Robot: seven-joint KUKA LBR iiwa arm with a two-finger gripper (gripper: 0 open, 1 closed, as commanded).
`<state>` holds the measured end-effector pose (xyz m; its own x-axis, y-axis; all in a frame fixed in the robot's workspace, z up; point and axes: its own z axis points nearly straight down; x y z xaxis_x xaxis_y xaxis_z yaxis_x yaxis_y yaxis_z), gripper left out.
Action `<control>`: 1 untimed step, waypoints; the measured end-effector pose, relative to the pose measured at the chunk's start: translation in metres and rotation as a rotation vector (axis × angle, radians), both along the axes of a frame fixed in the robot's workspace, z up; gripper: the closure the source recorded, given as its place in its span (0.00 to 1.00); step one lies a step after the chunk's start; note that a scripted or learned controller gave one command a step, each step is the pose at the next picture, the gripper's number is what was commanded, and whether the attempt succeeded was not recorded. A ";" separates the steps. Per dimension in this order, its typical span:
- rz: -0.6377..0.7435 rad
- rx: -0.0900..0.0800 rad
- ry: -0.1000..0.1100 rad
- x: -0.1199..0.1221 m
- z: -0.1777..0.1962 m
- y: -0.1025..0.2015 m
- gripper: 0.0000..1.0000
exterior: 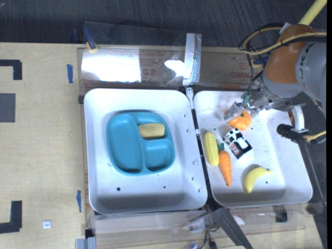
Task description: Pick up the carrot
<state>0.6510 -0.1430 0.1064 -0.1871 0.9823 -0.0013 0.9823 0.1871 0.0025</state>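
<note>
The carrot (225, 167) is orange with a green top. It lies in the right bin (290, 188) near the bin's left wall, pointing toward the front edge, and nothing touches it. My gripper (244, 107) hangs over the back half of the same bin, up and to the right of the carrot and well apart from it. A small round orange toy (240, 121) sits directly beneath the gripper, so close that I cannot tell whether they touch.
A yellow corn cob (210, 148) lies just left of the carrot. A black-and-white block (237, 141) is to its upper right and a banana (255, 178) to its right. In the left bin (98, 191), a blue divided plate (124, 144) holds a yellow piece (152, 131).
</note>
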 end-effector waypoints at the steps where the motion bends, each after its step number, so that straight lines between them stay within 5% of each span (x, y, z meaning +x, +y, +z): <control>1: -0.121 0.001 0.003 -0.034 -0.021 -0.040 0.00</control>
<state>0.6171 -0.1826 0.0856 -0.0675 0.9977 0.0006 0.9977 0.0675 -0.0006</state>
